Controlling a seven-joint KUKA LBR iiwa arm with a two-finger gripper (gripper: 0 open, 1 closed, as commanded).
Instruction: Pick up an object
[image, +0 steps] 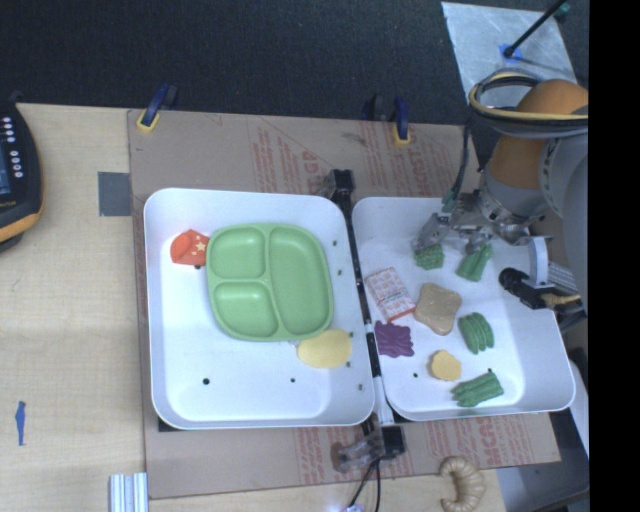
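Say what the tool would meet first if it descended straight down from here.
Likely the two green plastic vegetable pieces lying just below the tool in the right white bin; which one comes first is unclear, since depth is hard to judge from this slanted view.

Green toys crowd my pincer (452, 232): one (430, 257) just below its near fingers, another (473, 262) beside it. Farther down the right bin (560, 395), a tan slice (438, 308) and a packet (389, 293) sit close together, with bare white floor between them and me.
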